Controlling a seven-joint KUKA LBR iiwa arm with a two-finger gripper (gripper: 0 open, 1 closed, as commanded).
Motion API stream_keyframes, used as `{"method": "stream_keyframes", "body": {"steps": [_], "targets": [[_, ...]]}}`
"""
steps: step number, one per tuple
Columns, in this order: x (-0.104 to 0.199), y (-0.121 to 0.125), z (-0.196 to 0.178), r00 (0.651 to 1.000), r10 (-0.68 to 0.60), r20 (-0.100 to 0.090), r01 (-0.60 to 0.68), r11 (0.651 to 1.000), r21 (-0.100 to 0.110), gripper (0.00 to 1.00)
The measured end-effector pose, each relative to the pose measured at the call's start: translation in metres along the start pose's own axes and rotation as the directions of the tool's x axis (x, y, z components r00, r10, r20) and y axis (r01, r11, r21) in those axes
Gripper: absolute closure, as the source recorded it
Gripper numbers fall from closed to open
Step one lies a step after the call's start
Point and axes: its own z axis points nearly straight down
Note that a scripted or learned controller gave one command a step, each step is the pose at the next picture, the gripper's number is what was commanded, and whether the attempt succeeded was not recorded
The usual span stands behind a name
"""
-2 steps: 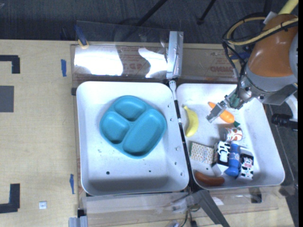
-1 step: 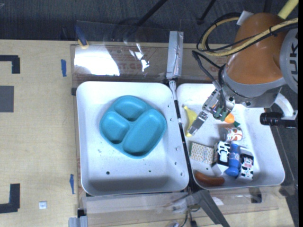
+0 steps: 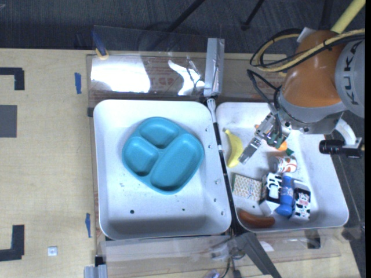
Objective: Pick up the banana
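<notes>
Right now my two-finger gripper (image 3: 250,150) hangs low in the right white bin (image 3: 339,210), tips pointing down-left toward the small yellow curved banana (image 3: 234,147). Banana lies against that bin's left wall, w/ its stem end up toward the back, so I come at it from its right side, the open side; the wall blocks the other. One grey finger (image 3: 248,151) ends just beside the banana, maybe touching, can't be sure. Whether the fingers are apart or together, I can't tell from this angle. Nothing sits between them that I can see, so no grasp yet.

Right of the banana: patterned card packet (image 3: 246,187), blue-and-white bottle (image 3: 285,197), brown sausage-shaped thing (image 3: 255,218) in front. Left of it, over the wall, the blue divided plate (image 3: 162,154) rests in the other bin.
</notes>
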Motion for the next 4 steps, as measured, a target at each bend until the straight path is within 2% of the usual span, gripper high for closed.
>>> {"method": "stream_keyframes", "body": {"steps": [1,2,3,4], "targets": [[0.011,0.003,0.000,0.939,-0.345,-0.001,0.345,0.939,-0.001,0.00],[-0.067,0.022,-0.022,0.859,-0.511,0.008,0.511,0.859,-0.002,0.00],[0.030,0.028,0.000,0.787,-0.617,0.001,0.617,0.787,-0.002,0.00],[-0.050,-0.018,-0.086,0.814,-0.581,0.006,0.581,0.814,0.000,0.00]]}}
